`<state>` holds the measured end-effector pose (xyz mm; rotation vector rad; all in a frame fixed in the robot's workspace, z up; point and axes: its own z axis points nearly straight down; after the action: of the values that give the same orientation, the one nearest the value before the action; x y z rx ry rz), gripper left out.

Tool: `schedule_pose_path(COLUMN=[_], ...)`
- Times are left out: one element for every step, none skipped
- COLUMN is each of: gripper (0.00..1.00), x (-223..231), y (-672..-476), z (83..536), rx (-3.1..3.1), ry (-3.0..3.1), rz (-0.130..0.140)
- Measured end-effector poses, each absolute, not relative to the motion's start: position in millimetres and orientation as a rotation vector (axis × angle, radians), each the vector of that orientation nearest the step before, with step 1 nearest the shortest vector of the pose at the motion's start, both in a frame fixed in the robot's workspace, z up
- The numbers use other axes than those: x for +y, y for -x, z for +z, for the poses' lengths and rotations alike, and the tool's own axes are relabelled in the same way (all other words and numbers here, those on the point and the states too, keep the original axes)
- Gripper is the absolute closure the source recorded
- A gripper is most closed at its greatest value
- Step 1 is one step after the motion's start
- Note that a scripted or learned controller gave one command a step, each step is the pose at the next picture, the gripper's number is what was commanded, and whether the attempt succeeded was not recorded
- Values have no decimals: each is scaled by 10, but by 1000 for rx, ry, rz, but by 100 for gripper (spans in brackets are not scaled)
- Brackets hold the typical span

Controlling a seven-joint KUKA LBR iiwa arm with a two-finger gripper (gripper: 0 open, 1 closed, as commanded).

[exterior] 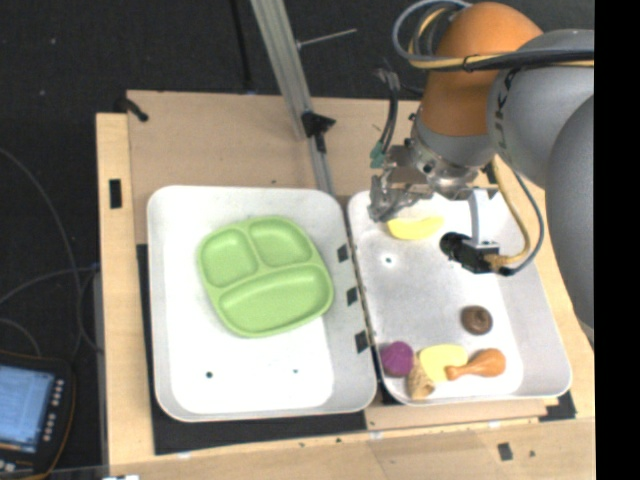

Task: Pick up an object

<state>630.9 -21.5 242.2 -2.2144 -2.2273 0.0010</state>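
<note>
Arm [470, 78] bent down over right bin's [530, 368] far end (above yellow piece [413, 228]).

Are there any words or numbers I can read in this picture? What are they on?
No words, labels or numbers can be read anywhere.
The small screen at the bottom left glows blue with lines on it, but they are too small and blurred to read.
The green plate, the two white bins, the yellow piece under the gripper and the arm's orange band carry no writing that shows.
</note>
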Motion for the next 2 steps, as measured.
schedule_pose_path(gripper=[100,100], x=[298,754], y=[-6326,-6393], z=[2522,2555], rx=[-2230,-2230], ry=[2213,2213], rz=[-3,-3])
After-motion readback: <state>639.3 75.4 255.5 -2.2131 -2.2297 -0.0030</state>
